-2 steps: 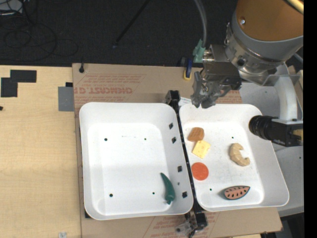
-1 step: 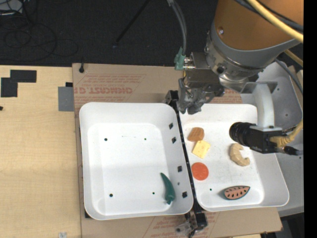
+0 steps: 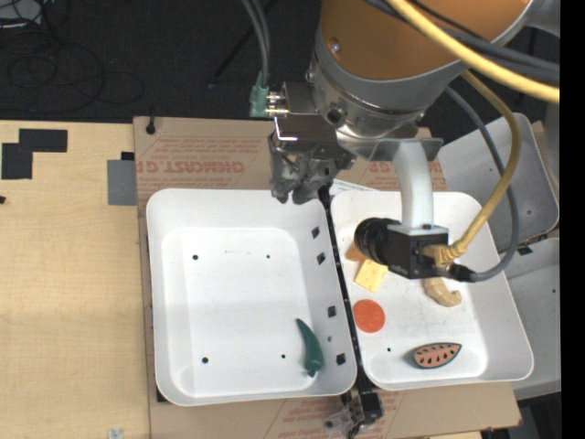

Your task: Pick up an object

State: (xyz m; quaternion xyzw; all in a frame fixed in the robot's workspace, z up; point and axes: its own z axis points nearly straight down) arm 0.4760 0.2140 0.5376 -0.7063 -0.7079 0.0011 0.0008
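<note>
White plastic forms both bins; the divider (image 3: 340,282) between them is taken as the landmark. Nearest, a teal object (image 3: 309,346) is seen just left of the divider, and a watermelon-slice piece (image 3: 436,355) well right of it. Farther back, an orange disc (image 3: 369,315), a yellow block (image 3: 370,275) and a tan piece (image 3: 442,292) are found just right. At the divider's far end the gripper (image 3: 300,190) is positioned; its spread cannot be determined. Nothing is seen grasped; picking is judged outstanding.
</note>
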